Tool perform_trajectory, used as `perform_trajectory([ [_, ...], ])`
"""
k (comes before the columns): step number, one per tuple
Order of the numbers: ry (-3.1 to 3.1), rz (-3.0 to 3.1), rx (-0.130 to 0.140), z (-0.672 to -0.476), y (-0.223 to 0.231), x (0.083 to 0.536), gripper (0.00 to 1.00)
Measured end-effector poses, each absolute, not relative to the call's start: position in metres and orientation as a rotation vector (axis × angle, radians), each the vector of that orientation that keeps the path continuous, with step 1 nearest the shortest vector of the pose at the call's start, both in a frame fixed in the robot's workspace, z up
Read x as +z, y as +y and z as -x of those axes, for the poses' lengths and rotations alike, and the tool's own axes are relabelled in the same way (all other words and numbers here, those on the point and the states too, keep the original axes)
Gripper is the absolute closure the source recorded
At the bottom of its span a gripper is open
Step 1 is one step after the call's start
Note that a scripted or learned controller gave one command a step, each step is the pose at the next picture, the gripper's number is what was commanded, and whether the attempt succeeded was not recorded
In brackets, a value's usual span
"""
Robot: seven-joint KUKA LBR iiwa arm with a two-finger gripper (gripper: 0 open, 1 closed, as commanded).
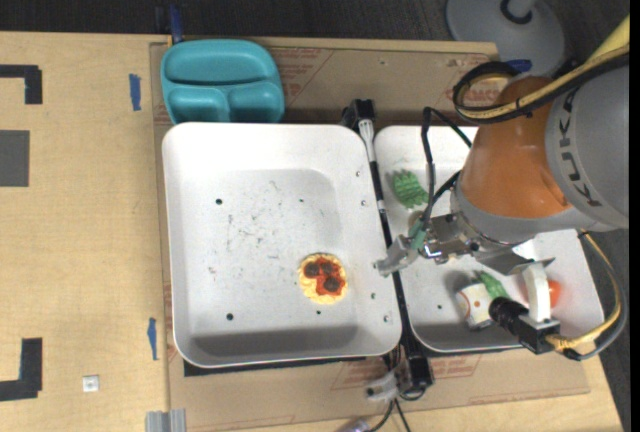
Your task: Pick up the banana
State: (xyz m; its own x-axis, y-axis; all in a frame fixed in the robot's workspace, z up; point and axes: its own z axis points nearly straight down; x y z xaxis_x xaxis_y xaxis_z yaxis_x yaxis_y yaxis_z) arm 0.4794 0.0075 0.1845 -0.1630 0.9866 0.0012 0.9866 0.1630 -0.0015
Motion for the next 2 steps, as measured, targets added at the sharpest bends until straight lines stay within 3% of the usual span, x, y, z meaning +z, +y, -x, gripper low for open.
perform_trajectory([
  [1,-2.381,2.054,-0.002,-0.48,-0.037,0.338,0.0],
  [2,-2.622,1.729,0.001,-0.479,0.067,0.224,0.0],
])
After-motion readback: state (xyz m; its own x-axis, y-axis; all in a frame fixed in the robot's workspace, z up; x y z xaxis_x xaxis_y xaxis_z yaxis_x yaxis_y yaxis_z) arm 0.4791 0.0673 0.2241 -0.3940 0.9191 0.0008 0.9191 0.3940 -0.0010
